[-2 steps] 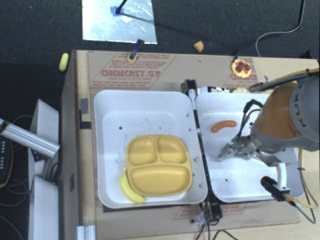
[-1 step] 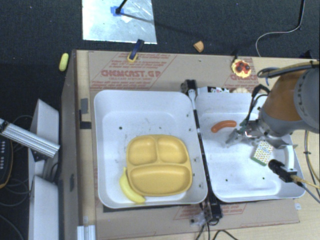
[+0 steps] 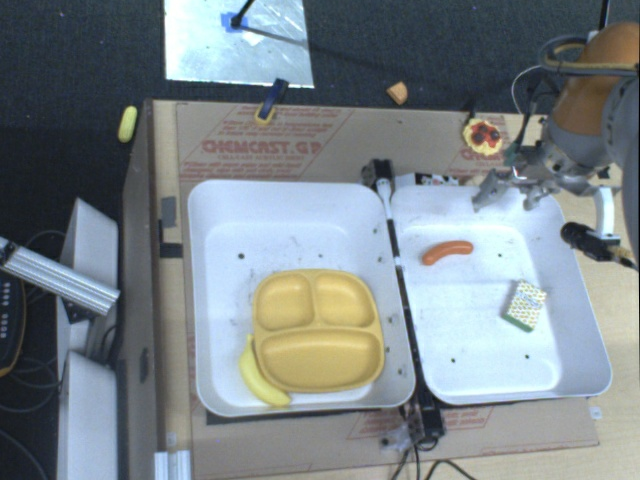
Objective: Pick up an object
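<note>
The tool [image 3: 510, 190] hangs spread wide and empty over the right bin's [image 3: 580, 298] far rim. The sausage [image 3: 447, 252], just nearer in that bin, is round and could roll or slip aside if the fingers close off-centre.

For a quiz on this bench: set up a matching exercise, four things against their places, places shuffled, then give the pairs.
Things:
1. sausage
2. yellow plate
3. banana
4. patterned block

Places:
A. left bin, tucked at the plate's lower left edge
B. right bin, upper middle
C. right bin, toward its right side
D. left bin, lower middle

Pairs: 1-B, 2-D, 3-A, 4-C
</note>
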You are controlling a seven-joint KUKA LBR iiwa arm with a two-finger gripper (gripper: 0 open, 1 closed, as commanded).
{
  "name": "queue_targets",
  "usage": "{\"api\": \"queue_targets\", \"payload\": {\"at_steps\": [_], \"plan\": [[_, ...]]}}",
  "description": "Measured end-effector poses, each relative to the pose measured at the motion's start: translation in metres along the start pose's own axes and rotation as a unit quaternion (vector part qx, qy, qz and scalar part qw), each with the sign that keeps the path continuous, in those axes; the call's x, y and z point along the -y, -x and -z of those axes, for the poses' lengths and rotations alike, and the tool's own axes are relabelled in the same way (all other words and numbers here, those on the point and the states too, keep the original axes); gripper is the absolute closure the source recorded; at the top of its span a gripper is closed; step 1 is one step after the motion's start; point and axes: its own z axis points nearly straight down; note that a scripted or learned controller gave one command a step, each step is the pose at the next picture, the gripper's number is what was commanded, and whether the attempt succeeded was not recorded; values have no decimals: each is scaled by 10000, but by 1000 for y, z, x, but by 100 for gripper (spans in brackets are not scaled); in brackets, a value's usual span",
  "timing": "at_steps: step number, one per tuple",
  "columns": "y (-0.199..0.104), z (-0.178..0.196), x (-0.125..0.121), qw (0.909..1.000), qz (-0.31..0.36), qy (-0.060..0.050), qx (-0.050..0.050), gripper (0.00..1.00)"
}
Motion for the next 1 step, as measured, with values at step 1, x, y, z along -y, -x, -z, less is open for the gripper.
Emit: {"api": "queue_targets", "payload": {"at_steps": [1], "plan": [[-20, -39, 1, 10000, 1, -20, -5, 0]]}}
